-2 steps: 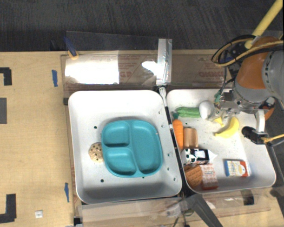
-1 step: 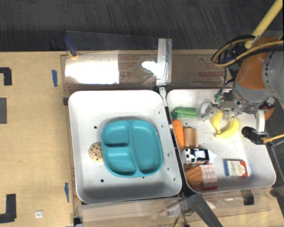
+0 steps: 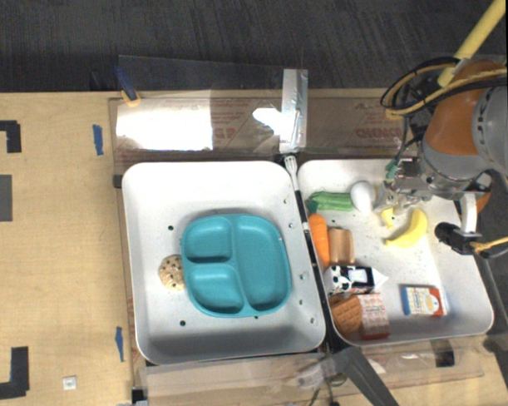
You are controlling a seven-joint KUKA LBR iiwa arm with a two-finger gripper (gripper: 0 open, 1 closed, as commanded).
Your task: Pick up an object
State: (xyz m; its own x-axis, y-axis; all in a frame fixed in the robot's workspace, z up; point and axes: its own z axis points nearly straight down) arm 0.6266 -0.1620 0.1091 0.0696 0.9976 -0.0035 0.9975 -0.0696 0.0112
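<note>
The grey arm with the orange band is reaching in from the right, and its gripper is hanging low over the far part of the right white bin, just above the curved yellow plastic banana; whether it is released or clenched I cannot tell, because the wrist is covering that part from above. The banana is lying near the far right corner of this bin, just beside a small white egg-shaped object, and it seems to be the nearest thing to take. I am judging it to be a light, stiff and rather smooth toy, so it could be slipping or rolling away if it is pinched at the pointed end; taking it across the thick middle of the curve looks safer. Counting the right bin, I am seeing one banana, one white egg, one long green vegetable-like piece, one orange carrot-shaped toy, one brown cylinder, one small black-and-white object, one round brown piece, one reddish printed packet and one small white carton with an orange and blue label. The carton and the packet are probably light too, and flat, so harder to lift. The left white bin is carrying one teal plastic plate with three compartments and one speckled round cookie touching its left edge.
</note>
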